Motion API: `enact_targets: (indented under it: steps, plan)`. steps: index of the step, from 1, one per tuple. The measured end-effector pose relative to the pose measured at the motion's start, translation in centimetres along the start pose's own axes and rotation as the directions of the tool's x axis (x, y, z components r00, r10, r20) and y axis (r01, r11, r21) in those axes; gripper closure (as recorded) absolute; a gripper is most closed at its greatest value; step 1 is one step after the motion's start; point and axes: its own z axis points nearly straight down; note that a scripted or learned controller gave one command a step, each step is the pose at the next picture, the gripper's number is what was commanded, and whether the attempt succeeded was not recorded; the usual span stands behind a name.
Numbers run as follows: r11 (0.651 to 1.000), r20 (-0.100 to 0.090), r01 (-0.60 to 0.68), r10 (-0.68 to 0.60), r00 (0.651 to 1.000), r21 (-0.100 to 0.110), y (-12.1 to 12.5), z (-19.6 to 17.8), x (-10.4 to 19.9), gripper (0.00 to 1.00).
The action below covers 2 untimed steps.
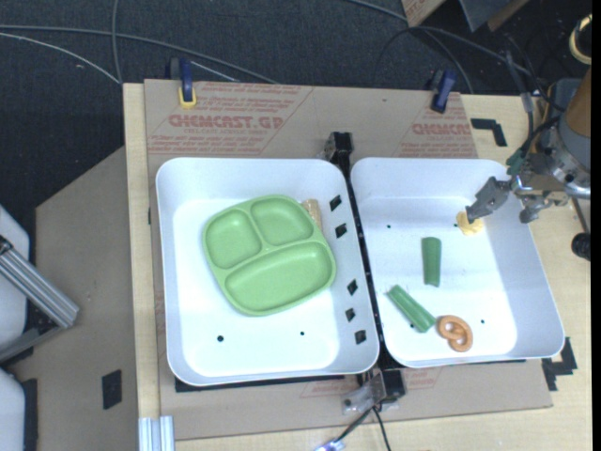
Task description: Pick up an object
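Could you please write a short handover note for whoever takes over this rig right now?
Gripper: over the right bin's far right corner, with nothing seen in its jaws; whether they are open or shut cannot be told.
Right bin: small yellow piece just left of the gripper, two green cylinders, orange pretzel-shaped toy near the front.
Left bin: green divided plate.
Done: nothing picked up yet.
Left: grasp one object and lift it.
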Motion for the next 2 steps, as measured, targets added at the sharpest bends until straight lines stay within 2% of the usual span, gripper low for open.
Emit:
enact_targets:
  steps: [1,2]
  plan:
    - [1.0,0.003,0.004,-0.003,1.0,-0.013,0.2,-0.7,0.0,0.0]
    - [1.0,0.002,0.003,-0.003,1.0,-0.011,0.4,3.6,-0.6,0.0]
